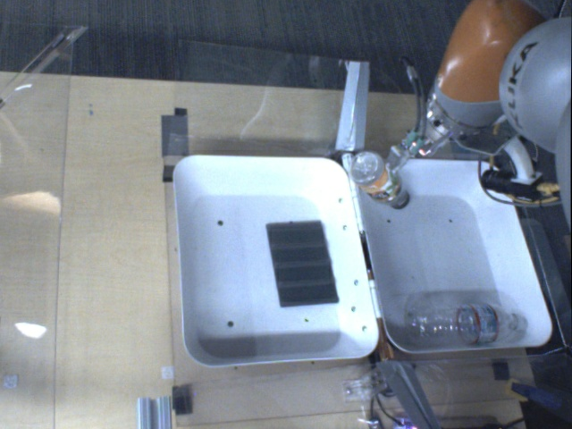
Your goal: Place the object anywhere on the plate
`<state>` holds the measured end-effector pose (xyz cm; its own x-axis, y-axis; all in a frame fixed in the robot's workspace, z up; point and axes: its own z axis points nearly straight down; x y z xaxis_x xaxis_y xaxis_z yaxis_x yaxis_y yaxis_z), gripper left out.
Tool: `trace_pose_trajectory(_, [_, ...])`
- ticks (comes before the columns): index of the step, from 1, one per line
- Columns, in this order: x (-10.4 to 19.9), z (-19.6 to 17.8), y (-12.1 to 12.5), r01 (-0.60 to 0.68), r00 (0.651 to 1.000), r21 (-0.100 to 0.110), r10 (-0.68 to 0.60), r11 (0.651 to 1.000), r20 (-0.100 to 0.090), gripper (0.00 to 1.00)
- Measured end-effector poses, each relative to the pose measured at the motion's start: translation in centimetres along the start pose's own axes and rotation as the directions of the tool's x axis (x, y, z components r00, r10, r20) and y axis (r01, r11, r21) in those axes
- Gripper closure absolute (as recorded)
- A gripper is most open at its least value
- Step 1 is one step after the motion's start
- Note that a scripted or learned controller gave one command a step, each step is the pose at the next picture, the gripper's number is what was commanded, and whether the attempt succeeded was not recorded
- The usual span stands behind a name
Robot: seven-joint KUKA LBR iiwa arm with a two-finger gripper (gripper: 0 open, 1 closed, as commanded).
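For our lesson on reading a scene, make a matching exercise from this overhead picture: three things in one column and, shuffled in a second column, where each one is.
Things
1. dark ribbed plate
2. clear plastic bottle
3. gripper

Places
A. lying on its side near the front of the right bin
B. at the back left corner of the right bin
C. flat in the middle of the left bin

Pairs: 1-C, 2-A, 3-B
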<state>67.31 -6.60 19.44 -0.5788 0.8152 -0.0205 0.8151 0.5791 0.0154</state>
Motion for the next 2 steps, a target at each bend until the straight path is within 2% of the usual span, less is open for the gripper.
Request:
trace_pose_trajectory(1, [9.3,-6.1,-3.0,0.162,0.987,0.005,-0.162,0.987,-0.018,1.0])
trace_pose_trajectory(2, [9.2,-7.3,-2.8,0.16,0.987,-0.001,-0.16,0.987,-0.014,1.0])
